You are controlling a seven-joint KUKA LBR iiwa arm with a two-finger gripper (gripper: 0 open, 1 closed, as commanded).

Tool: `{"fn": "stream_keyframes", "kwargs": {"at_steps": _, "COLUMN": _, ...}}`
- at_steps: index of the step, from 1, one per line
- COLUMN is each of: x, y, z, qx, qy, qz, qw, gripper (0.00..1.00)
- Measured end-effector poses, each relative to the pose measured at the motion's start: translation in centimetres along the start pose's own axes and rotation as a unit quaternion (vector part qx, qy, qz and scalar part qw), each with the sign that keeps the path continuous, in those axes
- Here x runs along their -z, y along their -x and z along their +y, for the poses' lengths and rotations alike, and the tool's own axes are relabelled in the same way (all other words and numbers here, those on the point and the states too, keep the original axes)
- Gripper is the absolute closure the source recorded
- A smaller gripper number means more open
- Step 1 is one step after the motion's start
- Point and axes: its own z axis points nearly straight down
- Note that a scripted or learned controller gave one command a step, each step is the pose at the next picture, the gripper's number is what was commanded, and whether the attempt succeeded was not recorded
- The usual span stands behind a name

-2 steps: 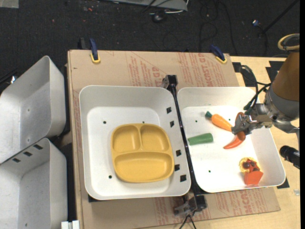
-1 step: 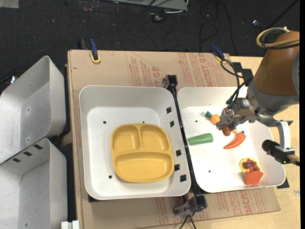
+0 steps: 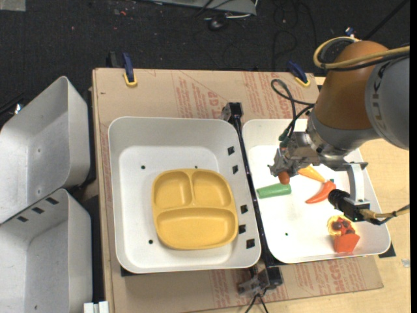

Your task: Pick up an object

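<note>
Yellow plastic is what catches my eye first: a divided tray (image 3: pixel 195 208) with three compartments lies flat in the left bin (image 3: pixel 124 175), and I take it as my landmark. To the tray's right, across the dark divider where the two bins meet, lies the right bin (image 3: pixel 374 243), and all the small items are in there. Nearest the tray is a green block (image 3: pixel 273 190), lying flat just past the divider. Farther right of the tray I see a red-orange pepper-shaped piece (image 3: pixel 321 192), curved, and right above it a yellow-orange carrot-like piece (image 3: pixel 311 173). Farthest from the tray, toward the right bin's near right corner, lies an orange toy (image 3: pixel 345 240) with a small red and yellow item (image 3: pixel 339 225) touching its top. The arm, grey with its big orange band (image 3: pixel 348 87), reaches in above the right bin, and the gripper (image 3: pixel 285 172) hangs low just above the green block, to the tray's upper right. A small reddish tip shows at its lower end, but I cannot tell whether that is a held thing or part of the tool, and I cannot tell its state from here.
</note>
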Motion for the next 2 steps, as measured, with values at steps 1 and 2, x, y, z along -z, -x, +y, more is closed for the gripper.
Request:
{"fn": "stream_keyframes", "kwargs": {"at_steps": 1, "x": -0.8, "y": -5.9, "z": 0.9, "qx": 0.000, "qy": 0.000, "qz": 0.000, "qw": 1.0000, "gripper": 1.00}}
{"fn": "stream_keyframes", "kwargs": {"at_steps": 2, "x": -0.5, "y": -12.3, "z": 1.6, "qx": 0.001, "qy": 0.001, "qz": 0.000, "qw": 1.0000, "gripper": 1.00}}
